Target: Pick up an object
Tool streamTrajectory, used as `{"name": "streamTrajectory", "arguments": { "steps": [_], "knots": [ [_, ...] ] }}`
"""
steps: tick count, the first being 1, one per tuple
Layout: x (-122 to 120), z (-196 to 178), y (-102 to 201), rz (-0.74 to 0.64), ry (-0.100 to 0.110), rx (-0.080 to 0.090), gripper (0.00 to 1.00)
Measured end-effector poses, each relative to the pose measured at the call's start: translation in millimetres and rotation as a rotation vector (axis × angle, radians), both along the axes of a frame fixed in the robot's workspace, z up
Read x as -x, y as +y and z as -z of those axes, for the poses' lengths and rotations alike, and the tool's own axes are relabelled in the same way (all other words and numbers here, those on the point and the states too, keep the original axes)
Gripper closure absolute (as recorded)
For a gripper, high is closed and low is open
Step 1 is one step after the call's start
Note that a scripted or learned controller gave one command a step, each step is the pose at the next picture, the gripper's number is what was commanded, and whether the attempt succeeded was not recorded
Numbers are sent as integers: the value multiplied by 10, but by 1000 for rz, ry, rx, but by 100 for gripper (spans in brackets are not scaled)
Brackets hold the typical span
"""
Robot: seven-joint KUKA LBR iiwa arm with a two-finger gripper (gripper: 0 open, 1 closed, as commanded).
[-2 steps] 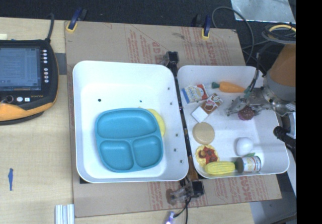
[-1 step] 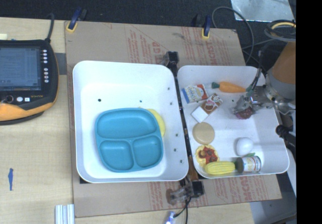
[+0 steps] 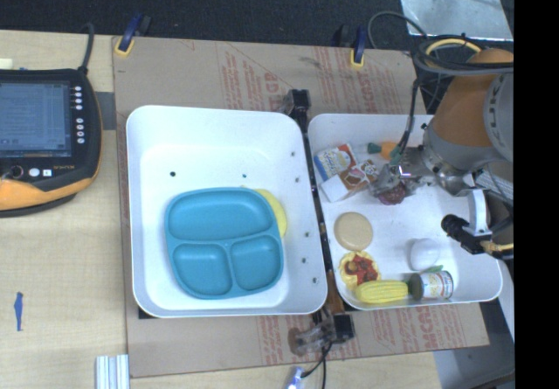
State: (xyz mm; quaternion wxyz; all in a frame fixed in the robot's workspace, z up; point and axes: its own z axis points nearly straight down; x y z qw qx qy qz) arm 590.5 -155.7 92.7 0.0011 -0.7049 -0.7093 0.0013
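On the bench's right bin (image 3: 489, 291), the end effector (image 3: 390, 179), its opening impossible to tell, hovered near the back edge over a small dark item (image 3: 392, 193), probably light and best pinched across its middle.

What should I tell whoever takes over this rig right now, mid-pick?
Gripper: down in the right white bin, near its upper left, at a small dark red object. Finger state unclear from this view; no confirmed grasp.

Right bin also holds: a printed snack packet, a round tan disc, a white rounded piece, a yellow toy corn cob, a small labelled jar lying on its side.

Left white bin: a blue three-compartment plastic tray over a yellow piece.

Done: arm reached in. Left: grasp and lift one object.
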Motion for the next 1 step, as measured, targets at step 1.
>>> {"name": "streamTrajectory", "arguments": {
  "steps": [1],
  "knots": [
    [-326, -1001, 1040, 1, -2, -2, 100]
  ]
}}
